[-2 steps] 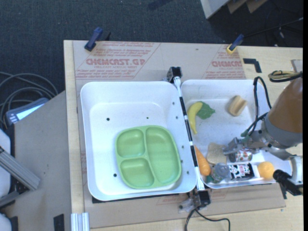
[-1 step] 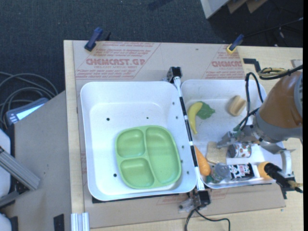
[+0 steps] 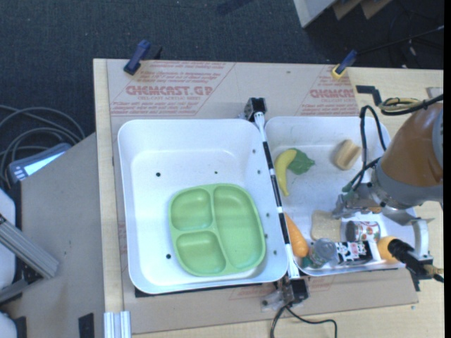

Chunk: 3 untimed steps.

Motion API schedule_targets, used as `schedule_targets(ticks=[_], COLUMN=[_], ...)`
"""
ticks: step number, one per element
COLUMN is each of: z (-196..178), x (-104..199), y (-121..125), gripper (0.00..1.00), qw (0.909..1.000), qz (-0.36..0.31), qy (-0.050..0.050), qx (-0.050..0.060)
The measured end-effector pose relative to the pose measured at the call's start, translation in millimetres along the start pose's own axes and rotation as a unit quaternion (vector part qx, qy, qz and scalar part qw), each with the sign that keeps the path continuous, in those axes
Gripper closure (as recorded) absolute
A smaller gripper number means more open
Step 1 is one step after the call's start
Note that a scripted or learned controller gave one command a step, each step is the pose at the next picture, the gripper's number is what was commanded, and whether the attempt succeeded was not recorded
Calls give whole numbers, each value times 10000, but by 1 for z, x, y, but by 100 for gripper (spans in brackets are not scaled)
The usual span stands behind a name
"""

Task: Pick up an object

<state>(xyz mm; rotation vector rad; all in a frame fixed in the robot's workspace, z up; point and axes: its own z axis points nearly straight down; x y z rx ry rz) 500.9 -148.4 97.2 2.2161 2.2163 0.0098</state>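
Note:
The right bin (image 3: 310,129) holds a yellow banana (image 3: 283,169) with a green leafy piece (image 3: 301,163) beside it, a tan bread roll (image 3: 346,154) at the back, an orange carrot (image 3: 297,239) along the left wall, a flat tan slice (image 3: 323,223), a grey round piece (image 3: 323,250), a printed box (image 3: 357,242) and a small orange item (image 3: 387,248) at the front. My gripper (image 3: 347,207) hangs low over the bin's front right part, just above the printed box and right of the tan slice. The wrist hides what lies right under it.
The left bin (image 3: 141,146) holds a green divided plate (image 3: 215,227). A black clamp (image 3: 255,107) and divider rail run between the bins. Black cables (image 3: 370,118) loop over the right bin's back corner. Blue clips (image 3: 136,56) sit on the board's far edge.

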Motion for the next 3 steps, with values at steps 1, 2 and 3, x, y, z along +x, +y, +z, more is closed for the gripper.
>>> schedule_targets(ticks=[1,2,3], z=[0,-111,6], x=[0,-51,-30], y=[0,82,122], gripper=[0,0,0], qw=[10000,10000,10000], qz=[0,-1,-6], qy=[1,-6,11], qx=[2,29,65])
